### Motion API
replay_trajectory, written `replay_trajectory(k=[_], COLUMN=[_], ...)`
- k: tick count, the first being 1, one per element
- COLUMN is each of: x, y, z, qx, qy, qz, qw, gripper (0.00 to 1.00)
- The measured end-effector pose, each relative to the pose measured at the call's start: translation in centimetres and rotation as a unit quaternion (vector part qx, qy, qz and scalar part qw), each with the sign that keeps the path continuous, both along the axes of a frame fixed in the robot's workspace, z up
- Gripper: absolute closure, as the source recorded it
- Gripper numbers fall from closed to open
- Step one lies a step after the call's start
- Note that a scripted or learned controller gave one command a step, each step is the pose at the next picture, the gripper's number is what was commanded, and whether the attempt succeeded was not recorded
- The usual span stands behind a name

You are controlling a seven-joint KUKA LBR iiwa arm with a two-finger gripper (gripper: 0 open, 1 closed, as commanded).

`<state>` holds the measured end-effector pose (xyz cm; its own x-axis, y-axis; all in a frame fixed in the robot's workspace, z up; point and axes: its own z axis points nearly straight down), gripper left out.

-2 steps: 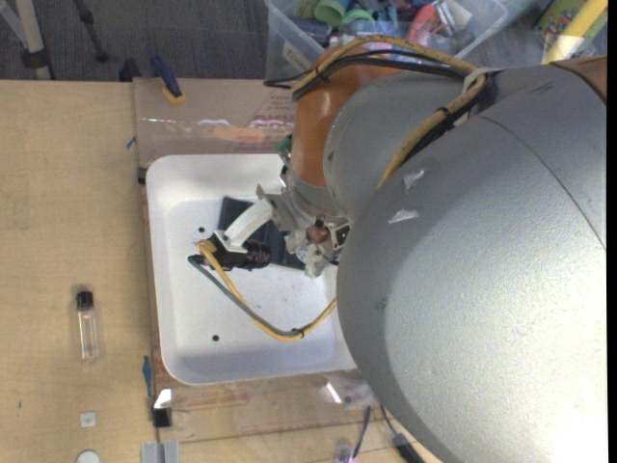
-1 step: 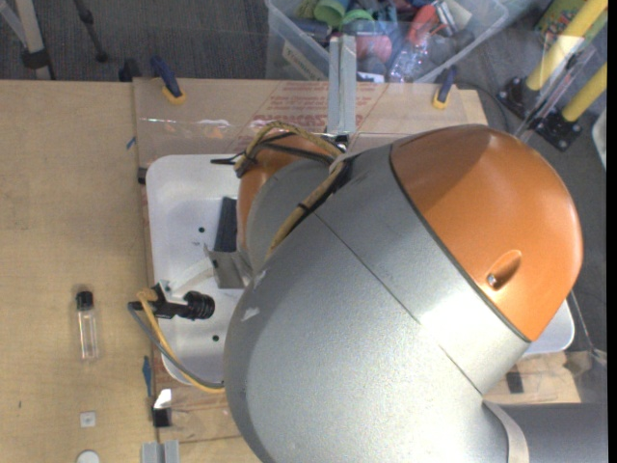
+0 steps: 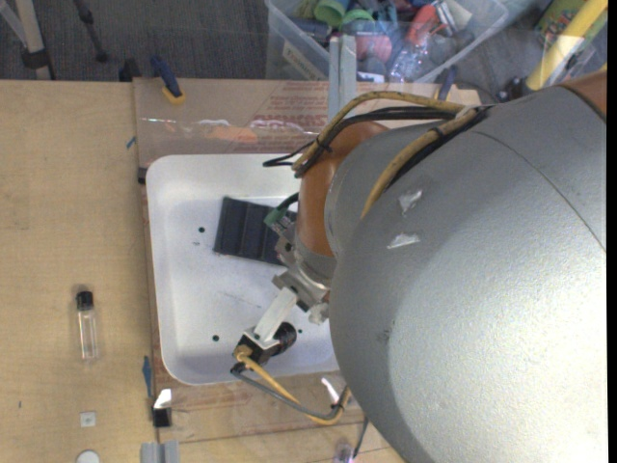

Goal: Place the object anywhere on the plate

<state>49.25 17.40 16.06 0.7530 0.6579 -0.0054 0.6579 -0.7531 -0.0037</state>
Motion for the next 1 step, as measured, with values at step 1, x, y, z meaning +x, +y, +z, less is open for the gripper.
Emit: replay_trajectory(k=[1], x=[1.87], y=[4.91], z=[-2.19], qx=[-0.0002], qy=[-0.003], qz=[-0.165], qw=[0.9864], gripper=[1.0])
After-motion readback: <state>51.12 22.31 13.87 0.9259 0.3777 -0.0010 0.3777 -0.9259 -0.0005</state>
